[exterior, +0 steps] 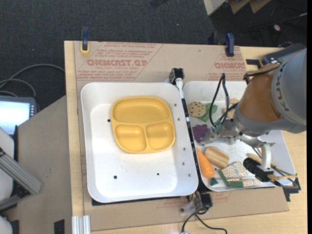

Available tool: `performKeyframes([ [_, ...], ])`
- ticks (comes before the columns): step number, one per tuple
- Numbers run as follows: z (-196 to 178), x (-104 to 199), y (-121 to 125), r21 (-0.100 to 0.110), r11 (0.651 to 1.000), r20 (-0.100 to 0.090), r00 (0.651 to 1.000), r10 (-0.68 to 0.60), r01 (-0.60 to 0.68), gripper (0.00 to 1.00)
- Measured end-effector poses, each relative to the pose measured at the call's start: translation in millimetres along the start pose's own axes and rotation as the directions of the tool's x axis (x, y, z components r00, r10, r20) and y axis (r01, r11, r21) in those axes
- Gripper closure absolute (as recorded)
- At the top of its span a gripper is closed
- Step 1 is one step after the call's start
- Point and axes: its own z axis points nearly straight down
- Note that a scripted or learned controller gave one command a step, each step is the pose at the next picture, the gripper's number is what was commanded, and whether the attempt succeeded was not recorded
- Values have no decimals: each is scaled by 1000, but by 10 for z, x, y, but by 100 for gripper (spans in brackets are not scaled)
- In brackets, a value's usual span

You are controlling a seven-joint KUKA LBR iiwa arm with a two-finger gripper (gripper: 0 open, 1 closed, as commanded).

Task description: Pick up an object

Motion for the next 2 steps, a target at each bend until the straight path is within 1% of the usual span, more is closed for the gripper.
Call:
performKeyframes([
  [1, -1, -1, 310, -1, 1000, 0, 1000, -1, 1, 0],
  [2, -3, -159, 908, -3, 1000, 1, 1000, -2, 2, 0],
])
